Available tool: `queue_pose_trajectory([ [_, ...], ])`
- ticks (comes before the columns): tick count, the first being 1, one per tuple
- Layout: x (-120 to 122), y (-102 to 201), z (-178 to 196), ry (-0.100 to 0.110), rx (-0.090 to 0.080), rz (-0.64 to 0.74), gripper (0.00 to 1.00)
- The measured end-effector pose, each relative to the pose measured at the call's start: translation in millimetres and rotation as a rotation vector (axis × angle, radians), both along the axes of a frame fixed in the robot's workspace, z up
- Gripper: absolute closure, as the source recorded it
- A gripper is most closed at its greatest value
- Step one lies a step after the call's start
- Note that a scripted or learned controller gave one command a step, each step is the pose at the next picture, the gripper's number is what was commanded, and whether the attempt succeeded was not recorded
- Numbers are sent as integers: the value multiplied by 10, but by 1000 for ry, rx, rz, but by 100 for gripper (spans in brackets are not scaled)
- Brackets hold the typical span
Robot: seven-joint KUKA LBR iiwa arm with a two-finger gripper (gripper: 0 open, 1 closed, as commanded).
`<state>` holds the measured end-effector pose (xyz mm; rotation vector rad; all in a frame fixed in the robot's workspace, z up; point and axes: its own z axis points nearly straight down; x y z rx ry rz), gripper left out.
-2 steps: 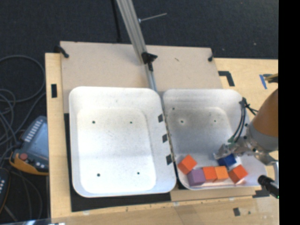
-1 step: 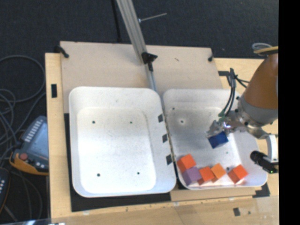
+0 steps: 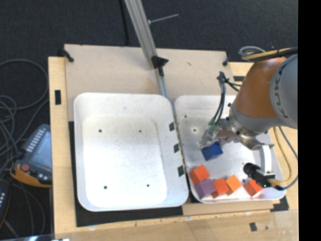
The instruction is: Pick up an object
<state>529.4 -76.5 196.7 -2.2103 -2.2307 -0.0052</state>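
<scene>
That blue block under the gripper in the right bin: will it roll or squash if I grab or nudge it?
The blue block looks like a small solid cube with flat faces, so it would probably slide, not roll. It keeps crisp edges, suggesting it is stiff. It seems light for its size, so a nudge from the gripper might skid it across the smooth bin.

Arm (image 3: 261, 94) over right bin (image 3: 188, 109); blue block (image 3: 211, 150) beneath wrist.

Two white bins (image 3: 125, 102), four orange blocks (image 3: 199, 173), one blue block (image 3: 212, 151), one purple block (image 3: 205, 187).
</scene>
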Motion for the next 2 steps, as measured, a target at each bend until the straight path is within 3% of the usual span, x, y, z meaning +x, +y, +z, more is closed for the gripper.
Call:
queue_pose_trajectory([
  [1, -379, 706, -6, 3, 0, -1, 100],
  [2, -445, 1228, 304, -2, -1, 0, 100],
])
